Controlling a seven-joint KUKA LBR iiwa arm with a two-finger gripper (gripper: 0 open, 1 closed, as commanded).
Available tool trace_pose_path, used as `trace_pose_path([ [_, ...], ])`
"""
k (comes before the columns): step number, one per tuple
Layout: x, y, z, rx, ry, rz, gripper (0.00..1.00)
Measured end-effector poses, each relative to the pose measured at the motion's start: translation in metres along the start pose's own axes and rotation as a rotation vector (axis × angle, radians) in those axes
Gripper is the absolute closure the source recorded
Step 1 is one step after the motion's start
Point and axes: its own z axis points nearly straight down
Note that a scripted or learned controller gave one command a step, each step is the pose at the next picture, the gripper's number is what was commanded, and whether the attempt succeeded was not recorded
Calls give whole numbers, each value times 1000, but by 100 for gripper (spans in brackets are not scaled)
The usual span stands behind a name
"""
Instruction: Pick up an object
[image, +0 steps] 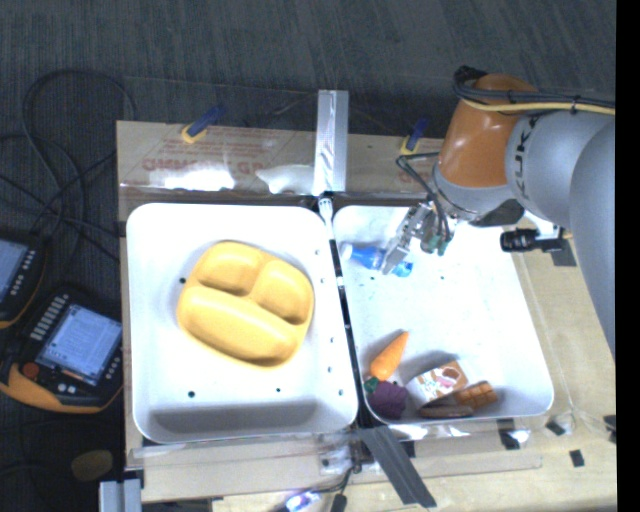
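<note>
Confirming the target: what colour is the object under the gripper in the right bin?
Blue. The small object beside the gripper shows in the camera view.

Pincer (412, 243) low in right bin (500, 310), touching blue object (372, 257); yellow bread-shaped item (246, 301) in left bin (160, 400).

Dark grey carpet floor (200, 50); black cables (60, 150) trail across it; wooden bench (150, 140) under even light.

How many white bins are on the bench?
2. The left bin holds a big yellow thing. The right bin holds small toys, like a carrot near its front, and the gripper is over its back part.
</note>
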Motion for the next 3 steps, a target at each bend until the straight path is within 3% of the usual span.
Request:
trace_pose_path([
  [1,56,24,-64,-2,1,-498,100],
  [2,108,32,-125,-4,0,-957,100],
  [3,150,-4,-140,-4,1,-924,100],
])
